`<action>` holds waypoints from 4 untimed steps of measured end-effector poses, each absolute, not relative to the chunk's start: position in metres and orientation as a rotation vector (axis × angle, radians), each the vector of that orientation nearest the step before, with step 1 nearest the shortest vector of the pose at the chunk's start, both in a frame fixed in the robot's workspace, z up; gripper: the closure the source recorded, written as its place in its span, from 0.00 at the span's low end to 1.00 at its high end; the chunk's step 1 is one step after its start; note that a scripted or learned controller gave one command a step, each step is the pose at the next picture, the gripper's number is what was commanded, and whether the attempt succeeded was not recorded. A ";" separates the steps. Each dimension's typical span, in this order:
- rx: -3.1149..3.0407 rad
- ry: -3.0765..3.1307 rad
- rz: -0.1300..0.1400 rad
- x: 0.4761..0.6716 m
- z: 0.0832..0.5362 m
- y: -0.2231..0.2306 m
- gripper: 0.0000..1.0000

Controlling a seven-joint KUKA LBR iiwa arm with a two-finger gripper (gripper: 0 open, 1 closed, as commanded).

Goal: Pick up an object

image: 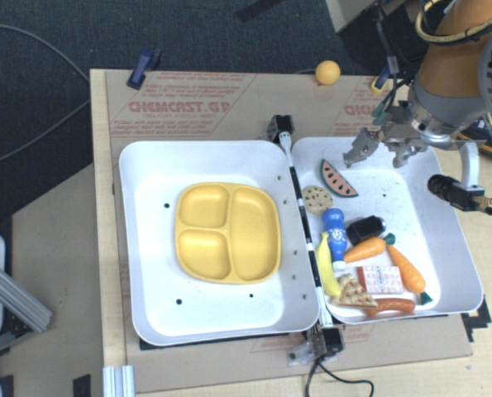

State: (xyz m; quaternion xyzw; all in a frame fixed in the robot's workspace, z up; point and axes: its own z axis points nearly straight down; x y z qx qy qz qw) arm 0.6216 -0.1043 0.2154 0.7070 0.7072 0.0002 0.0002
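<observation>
Arm enters from right, wrist bent down over far end of right bin (pixel 444 222). Gripper (pixel 380 150) hangs above bin floor, 2 fingers spread apart, nothing between them. Watermelon slice (pixel 338 179) lies just below-left of fingers, long axis diagonal, upper-left to lower-right. 2 carrots (pixel 386 259), blue bottle (pixel 335 231), banana (pixel 327 267) crowd near end. Yellow plate (pixel 227 231) in left bin (pixel 146 246).

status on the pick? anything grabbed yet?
Nothing looks done: the hand sits open over the far end of the right bin with nothing between its fingers. In hand: only the approach, nearest the watermelon slice. Left: descend, close on an item and lift. The carrots, blue bottle and the rest lie in the bin; the yellow plate sits in the left bin.
</observation>
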 end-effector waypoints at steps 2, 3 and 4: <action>2.224 2.220 -0.002 0.509 0.084 -0.168 0.00; 2.222 2.218 0.003 0.511 0.094 -0.167 1.00; 2.219 2.223 0.002 0.480 0.198 -0.087 1.00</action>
